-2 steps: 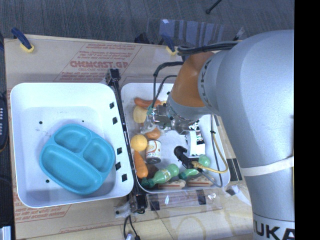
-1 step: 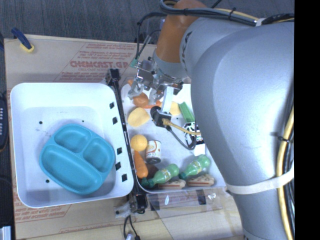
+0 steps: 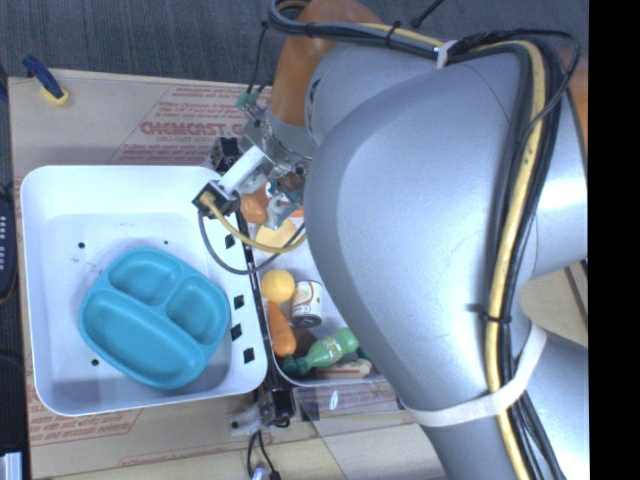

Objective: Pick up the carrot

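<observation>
The carrot [image 3: 281, 330] lies in the right bin [image 3: 330, 380], hard against its left wall, between a yellow lemon [image 3: 278, 286] and a green bottle [image 3: 328, 351]. The gripper [image 3: 262, 190] hangs farther back over the same bin; I can't tell how its jaws stand. It should come nearer, straddle the carrot crosswise and avoid the small can [image 3: 307, 303].

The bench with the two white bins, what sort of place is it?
Probably a robotics lab pick-and-place station: a grey arm with an orange band reaches over shallow white plastic bins holding a blue divided plastic tray and toy food, including an orange carrot.
</observation>
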Motion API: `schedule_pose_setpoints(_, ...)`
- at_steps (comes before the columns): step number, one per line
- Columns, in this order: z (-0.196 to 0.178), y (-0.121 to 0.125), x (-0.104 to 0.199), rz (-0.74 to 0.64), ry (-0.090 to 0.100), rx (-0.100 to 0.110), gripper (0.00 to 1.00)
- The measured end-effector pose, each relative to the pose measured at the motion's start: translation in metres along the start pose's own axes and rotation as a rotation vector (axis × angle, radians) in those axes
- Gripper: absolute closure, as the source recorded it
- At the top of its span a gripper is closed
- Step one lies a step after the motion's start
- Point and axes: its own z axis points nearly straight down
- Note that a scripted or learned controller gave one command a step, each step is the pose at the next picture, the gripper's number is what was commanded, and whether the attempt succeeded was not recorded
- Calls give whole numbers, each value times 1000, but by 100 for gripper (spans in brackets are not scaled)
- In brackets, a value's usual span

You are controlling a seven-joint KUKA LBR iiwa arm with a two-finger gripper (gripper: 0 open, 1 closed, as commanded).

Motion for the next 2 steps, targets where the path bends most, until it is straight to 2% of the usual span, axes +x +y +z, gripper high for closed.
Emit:
schedule_pose_setpoints(1, -136, -85, -35, 264, 5, -4, 100)
schedule_pose_setpoints(2, -115, -36, -100, 287, -4, 0, 100)
